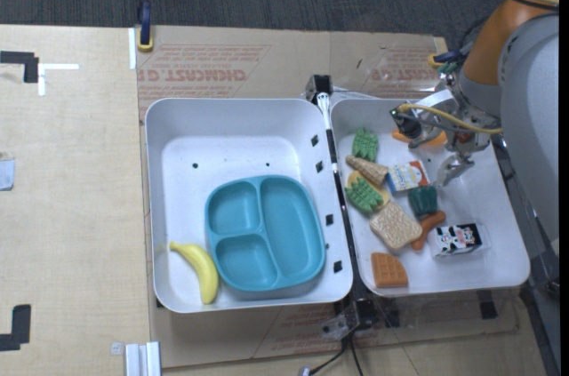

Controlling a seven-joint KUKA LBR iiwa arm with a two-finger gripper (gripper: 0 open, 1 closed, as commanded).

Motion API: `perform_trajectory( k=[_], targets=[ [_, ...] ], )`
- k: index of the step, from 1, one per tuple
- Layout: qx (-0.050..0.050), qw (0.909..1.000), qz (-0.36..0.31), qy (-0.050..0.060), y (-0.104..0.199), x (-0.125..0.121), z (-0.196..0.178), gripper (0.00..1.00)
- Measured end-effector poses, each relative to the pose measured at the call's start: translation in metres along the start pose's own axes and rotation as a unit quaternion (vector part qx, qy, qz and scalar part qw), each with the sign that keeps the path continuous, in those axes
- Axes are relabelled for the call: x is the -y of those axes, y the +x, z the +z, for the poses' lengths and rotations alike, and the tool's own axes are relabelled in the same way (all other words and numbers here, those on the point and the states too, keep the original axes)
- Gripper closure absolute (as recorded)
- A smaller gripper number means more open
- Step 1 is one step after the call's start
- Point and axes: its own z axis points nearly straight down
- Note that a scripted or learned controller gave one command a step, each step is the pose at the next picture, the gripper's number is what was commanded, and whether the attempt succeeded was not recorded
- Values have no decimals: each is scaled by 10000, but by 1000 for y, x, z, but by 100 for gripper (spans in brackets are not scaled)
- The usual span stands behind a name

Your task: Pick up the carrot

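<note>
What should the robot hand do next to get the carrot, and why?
Probably slide a little toward the front of the right bin and lower. The gripper hangs above the bin's back part, while the carrot lies nearer the front, partly tucked between the bread slice and the little milk carton. It needs to be above the carrot before grabbing.

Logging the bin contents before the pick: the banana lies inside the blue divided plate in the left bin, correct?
Not quite. The camera view shows the banana in the left bin, but on the bin floor beside the blue divided plate, against the plate's lower left edge, not in it.
</note>
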Motion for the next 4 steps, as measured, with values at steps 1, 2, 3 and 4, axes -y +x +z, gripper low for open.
perform_trajectory(
  k=[1, 2, 3, 4],
  targets=[
    [5, 10000, 28, -52, 1, 3, 0, 0],
    [10, 10000, 46, 22, 2, -1, 0, 0],
    [-1, 10000, 49, 8, 1, 0, 0, 0],
    [-23, 10000, 56, -24, -1, 1, 1, 0]
  ],
)
